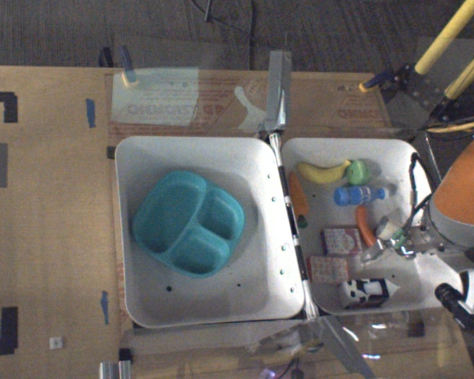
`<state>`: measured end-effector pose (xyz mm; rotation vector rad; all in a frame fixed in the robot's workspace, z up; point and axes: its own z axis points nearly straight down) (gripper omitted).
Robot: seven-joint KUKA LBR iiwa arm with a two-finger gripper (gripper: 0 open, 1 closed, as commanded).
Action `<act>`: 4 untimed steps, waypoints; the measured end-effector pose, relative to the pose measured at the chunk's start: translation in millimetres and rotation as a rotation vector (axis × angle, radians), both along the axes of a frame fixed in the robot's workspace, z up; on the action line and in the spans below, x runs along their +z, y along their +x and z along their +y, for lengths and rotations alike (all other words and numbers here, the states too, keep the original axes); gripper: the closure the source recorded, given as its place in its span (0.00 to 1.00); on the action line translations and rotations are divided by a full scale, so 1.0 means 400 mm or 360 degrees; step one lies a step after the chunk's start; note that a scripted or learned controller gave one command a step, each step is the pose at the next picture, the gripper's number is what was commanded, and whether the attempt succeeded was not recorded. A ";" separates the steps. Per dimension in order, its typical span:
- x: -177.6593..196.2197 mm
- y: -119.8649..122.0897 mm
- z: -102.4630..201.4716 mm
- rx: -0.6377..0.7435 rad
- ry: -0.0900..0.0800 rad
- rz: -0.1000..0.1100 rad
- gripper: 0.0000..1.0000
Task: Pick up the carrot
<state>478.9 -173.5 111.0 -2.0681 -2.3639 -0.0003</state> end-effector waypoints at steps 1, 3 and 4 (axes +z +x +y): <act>-0.056 0.072 0.043 0.0408 -0.0008 -0.0015 0.00; -0.051 0.057 0.140 0.0443 -0.0018 -0.0022 1.00; 0.186 0.296 0.232 0.0071 -0.0003 -0.0004 1.00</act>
